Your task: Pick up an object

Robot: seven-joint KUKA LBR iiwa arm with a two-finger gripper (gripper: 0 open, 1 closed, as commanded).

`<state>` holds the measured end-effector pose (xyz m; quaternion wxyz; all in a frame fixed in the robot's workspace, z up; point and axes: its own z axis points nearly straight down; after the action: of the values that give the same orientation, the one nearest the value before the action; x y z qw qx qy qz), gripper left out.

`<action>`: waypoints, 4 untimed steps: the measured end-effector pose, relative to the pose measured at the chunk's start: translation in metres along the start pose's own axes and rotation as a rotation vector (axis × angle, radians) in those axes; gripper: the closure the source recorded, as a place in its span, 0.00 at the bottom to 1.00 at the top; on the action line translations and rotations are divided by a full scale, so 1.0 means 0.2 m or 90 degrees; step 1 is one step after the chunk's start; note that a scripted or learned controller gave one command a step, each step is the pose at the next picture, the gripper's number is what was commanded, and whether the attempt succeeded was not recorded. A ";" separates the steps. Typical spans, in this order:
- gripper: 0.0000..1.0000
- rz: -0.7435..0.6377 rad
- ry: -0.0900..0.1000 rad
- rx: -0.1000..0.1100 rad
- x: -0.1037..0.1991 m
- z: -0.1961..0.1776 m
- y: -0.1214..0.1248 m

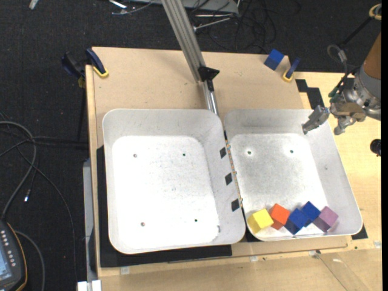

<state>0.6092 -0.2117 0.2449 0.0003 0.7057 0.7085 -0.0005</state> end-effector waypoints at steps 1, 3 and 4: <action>0.00 -0.003 0.004 0.005 0.34 0.40 -0.02; 1.00 0.003 0.000 -0.001 0.55 0.66 -0.08; 1.00 0.002 0.000 -0.005 0.56 0.22 -0.16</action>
<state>0.5762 -0.1007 0.2004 0.0035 0.7067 0.7075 0.0023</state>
